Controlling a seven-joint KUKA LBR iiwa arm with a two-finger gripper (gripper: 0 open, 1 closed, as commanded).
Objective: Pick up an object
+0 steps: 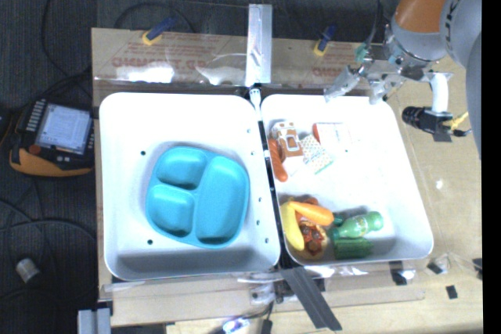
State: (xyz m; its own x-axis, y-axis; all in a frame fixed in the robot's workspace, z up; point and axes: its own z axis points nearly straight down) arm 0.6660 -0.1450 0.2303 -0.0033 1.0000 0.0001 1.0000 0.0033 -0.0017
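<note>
**Gripper poised above the right bin's far edge**

The gripper (356,86) hangs over the right bin (407,168) at its far rim, fingers spread apart with nothing between them. The green bottle (358,226) lies on its side near the bin's near edge, cap toward the right, well apart from the gripper.

Right bin (407,168): green bottle (358,226) lying flat at near edge, banana (291,227) and carrot (311,210) just left of it; small white packets (317,156) and orange-white toy (285,138) at far left.
</note>
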